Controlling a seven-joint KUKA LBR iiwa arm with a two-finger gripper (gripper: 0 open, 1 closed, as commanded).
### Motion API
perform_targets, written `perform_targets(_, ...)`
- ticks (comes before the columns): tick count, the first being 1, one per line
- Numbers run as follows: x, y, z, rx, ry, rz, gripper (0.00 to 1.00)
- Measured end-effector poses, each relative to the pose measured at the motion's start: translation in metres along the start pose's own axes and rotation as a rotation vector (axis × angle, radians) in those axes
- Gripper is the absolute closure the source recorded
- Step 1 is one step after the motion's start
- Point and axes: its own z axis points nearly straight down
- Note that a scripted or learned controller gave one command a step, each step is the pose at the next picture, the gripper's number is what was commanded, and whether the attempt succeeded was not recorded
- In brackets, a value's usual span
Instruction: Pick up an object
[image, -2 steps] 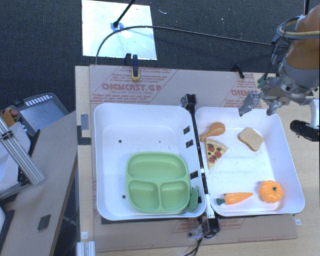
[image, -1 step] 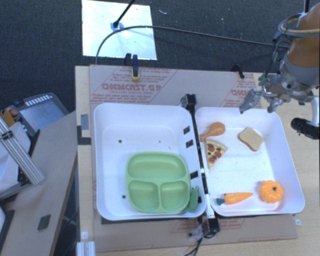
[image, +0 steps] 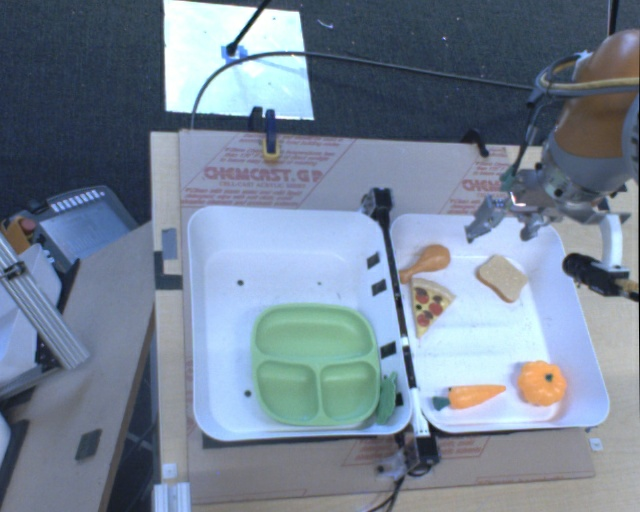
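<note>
While the grey arm with its orange band reaches in from the right, its tool (image: 506, 222) hangs over the far edge of the right-hand shallow white bin (image: 585, 340), two dark fingers spread apart and pointing down, with nothing between them.

From where I stand, looking down over the worktop (image: 320, 165), that bin holds five toy foods: a tan plastic chicken drumstick (image: 427, 262), a pale slice of toy bread (image: 502, 277), a triangular toy pizza slice (image: 430, 303), an orange plastic carrot (image: 470, 396) and a small orange pumpkin (image: 541, 383). The left-hand white bin (image: 230, 250) holds a light green divided plate (image: 315, 363).

No one thing is named by the task, so nearness ought to decide. The bread lies closest, just towards the near side of the tool and almost straight under it, its long side running slantwise across the bin. The drumstick sits a little further off to the left, its thin end pointing down towards the divider. Carrot and pumpkin are well apart from the tool, at the near rim.

I'd judge the grasp not yet begun: a short descent towards the near side would put the open fingers on the bread.
</note>
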Motion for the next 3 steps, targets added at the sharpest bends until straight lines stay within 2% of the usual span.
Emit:
perform_targets(2, 0.001, 0.018, 0.112, 0.000, 0.000, -0.002, 0.00)
perform_targets(3, 0.001, 0.019, 0.099, -0.004, 0.000, -0.002, 1.00)
